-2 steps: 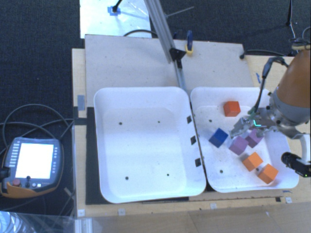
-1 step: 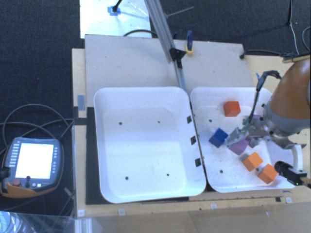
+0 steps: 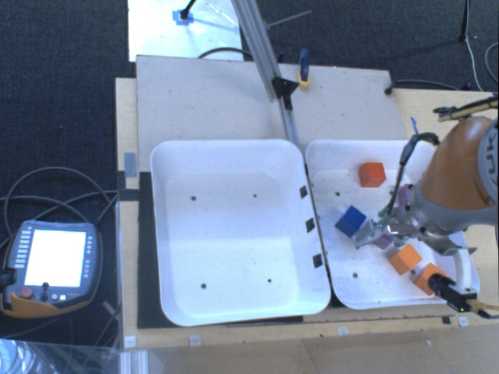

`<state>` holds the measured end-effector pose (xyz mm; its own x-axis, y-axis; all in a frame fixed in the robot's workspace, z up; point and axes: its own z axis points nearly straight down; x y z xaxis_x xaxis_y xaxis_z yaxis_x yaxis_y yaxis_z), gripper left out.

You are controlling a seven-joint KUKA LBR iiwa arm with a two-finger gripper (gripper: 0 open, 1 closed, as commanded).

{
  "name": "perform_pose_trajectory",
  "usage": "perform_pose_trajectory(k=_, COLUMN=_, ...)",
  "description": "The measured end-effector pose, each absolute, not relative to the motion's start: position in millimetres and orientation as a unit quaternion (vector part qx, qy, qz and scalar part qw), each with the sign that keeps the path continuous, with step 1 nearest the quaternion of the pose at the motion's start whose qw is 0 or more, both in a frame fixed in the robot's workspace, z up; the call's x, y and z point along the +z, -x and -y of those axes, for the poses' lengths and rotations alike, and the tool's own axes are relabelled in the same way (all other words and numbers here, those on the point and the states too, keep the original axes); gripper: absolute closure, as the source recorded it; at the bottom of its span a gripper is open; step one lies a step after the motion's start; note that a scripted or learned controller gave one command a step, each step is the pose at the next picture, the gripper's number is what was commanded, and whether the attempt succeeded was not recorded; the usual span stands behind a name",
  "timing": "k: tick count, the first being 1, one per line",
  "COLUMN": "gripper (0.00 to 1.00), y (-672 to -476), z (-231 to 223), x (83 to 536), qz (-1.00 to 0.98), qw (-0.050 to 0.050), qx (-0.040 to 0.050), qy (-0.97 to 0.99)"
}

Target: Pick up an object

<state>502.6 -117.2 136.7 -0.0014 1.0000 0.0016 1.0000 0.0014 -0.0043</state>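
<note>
The right bin [image 3: 343, 287] holds several small blocks. An orange cube [image 3: 372, 174] lies near its far side. Toward the left wall sits a blue cube [image 3: 351, 221]. My gripper [image 3: 368, 234] hangs low over the bin's middle, just right of and below the blue cube. A small purple piece [image 3: 383, 242] lies right against the gripper's tip, partly hidden by it. An orange block [image 3: 404, 260] rests just below the wrist, and another orange piece [image 3: 425, 276] lies beside it toward the front right corner.
The left bin [image 3: 234, 224] stands beside the right one, their rims meeting at a ridge with black clips [image 3: 310, 224]. A slanted metal pole [image 3: 261, 45] rises at the back. A teach pendant [image 3: 51, 267] lies off the bench at left.
</note>
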Motion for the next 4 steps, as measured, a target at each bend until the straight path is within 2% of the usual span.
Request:
perform_pose_trajectory(k=1, gripper=0.00, y=-509.9, z=120.3, x=116.2, qz=0.708, qw=-0.012, qx=-0.0055, qy=0.706)
perform_pose_trajectory(k=2, gripper=1.00, y=-510.2, z=120.4, x=124.7, qz=0.708, qw=-0.012, qx=-0.0055, qy=0.706)
perform_pose_trajectory(k=3, gripper=1.00, y=-509.2, z=123.1, x=168.7, qz=0.709, qw=-0.003, qx=-0.0017, qy=0.706)
perform_pose_trajectory(k=4, gripper=1.00, y=-509.5, z=122.8, x=212.3, qz=0.709, qw=-0.003, qx=-0.0021, qy=0.705)
